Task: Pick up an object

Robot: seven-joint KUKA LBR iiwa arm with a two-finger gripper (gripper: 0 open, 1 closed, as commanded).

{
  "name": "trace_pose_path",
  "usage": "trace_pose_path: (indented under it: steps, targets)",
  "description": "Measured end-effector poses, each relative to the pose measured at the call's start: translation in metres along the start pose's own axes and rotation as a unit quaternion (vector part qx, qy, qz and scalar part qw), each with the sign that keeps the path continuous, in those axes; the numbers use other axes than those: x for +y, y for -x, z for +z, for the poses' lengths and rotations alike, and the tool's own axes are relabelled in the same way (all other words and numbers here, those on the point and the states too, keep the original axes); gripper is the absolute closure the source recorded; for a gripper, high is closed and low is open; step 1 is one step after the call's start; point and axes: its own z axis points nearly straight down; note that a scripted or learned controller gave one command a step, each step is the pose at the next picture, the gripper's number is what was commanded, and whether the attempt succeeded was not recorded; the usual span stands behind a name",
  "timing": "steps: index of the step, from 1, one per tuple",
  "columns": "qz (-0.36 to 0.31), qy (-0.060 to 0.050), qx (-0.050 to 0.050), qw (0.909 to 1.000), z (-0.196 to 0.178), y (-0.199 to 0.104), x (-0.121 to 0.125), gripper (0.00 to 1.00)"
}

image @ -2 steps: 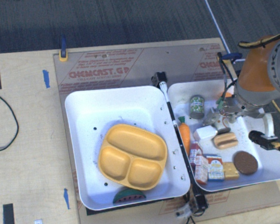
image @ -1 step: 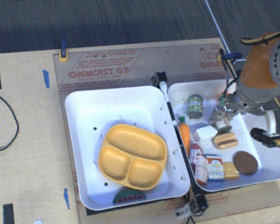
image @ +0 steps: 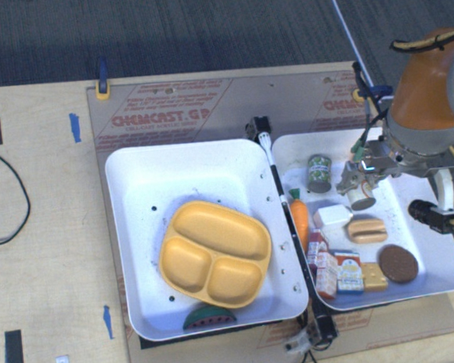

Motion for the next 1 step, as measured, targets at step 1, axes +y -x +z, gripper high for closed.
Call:
trace_pose_path:
  steps: [1]
  targets:
    - [0.000,-0.002,0.001,1.0000,-0.0110,-0.0915,-0.0442,1.00]
